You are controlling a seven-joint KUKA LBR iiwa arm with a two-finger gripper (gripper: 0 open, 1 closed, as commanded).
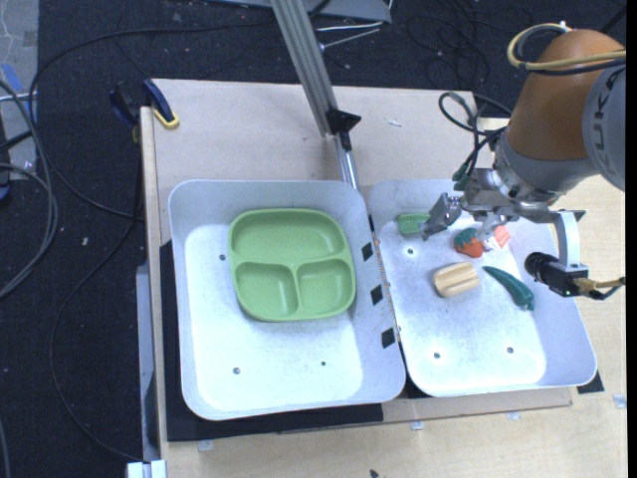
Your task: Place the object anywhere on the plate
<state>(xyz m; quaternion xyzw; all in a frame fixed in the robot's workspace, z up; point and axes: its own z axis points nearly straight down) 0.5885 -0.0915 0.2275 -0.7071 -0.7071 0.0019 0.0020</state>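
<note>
Gripper (460, 219) hangs over the right bin (557, 361), near the bench's far right edge; finger state cannot be told. Red object (468, 243), tan block (456, 279) and green pieces crowd together: risk of mis-grasp. Plate (293, 264) sits well apart.

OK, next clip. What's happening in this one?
A robot arm reaches in over the right bin, its gripper low near that bin's far edge, beside a small green piece and a red-orange piece. A tan block and a dark green pepper-like item lie nearby on the bin floor. The green divided plate sits in the left bin with nothing on it, so the placing is not yet done.
</note>
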